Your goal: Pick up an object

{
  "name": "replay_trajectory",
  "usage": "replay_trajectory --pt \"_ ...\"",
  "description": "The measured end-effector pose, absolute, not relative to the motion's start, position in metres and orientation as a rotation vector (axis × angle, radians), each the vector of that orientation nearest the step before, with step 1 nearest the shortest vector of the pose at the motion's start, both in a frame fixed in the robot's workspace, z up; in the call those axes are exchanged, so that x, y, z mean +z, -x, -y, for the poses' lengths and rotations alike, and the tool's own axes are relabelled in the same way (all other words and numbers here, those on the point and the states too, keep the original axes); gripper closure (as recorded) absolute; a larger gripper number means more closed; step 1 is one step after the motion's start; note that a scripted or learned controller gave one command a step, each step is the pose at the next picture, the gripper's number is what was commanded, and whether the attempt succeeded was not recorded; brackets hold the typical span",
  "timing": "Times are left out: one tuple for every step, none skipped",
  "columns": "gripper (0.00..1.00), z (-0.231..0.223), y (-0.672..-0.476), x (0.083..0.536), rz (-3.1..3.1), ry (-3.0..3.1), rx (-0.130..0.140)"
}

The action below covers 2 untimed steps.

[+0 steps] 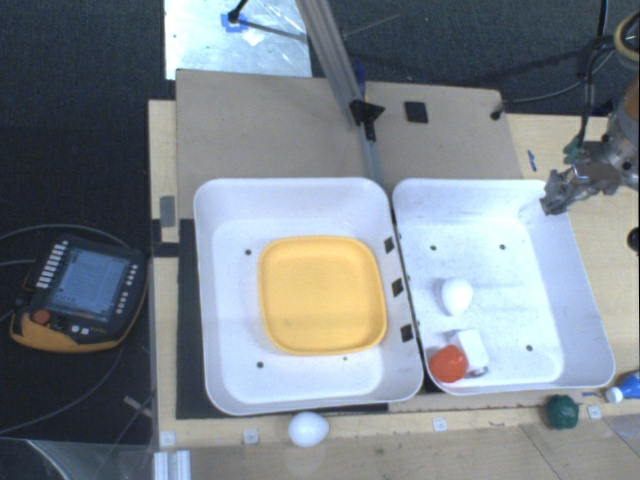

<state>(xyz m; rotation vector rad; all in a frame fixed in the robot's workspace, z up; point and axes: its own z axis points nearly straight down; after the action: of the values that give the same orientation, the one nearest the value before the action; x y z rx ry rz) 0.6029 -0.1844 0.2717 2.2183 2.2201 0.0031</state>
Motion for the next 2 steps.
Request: replay_trajectory --pt "1.0 0.125 -0.586 0.264 -2.225 -2.217 0.002" --pt "1.0 0.083 -0.569 0.266 -2.224 -2.218 0.002"
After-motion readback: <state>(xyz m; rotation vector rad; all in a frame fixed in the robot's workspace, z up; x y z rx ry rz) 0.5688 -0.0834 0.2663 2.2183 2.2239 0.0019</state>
